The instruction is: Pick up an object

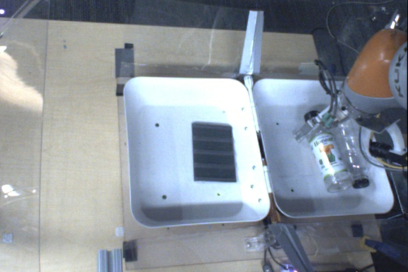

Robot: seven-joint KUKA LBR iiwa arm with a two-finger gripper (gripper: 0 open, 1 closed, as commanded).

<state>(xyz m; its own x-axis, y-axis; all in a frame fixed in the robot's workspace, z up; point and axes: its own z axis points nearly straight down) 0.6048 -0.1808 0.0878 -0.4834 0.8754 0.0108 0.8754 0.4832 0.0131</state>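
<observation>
A small clear bottle (326, 158) with a white, green and orange label lies on its side in the right bin (284, 137), towards that bin's right half. My gripper (344, 140) hangs from the grey wrist under the orange band, right above and against the bottle's right side, and its translucent parts overlap the bottle. A dark ribbed rectangular block (213, 151) lies flat in the middle of the left bin (153, 105).
A raised divider (257, 137) runs between the two bins. Black cables (382, 156) hang by the right bin's right rim. A metal bar (252, 41) stands behind the bins, and a clear panel covers the bench on the left.
</observation>
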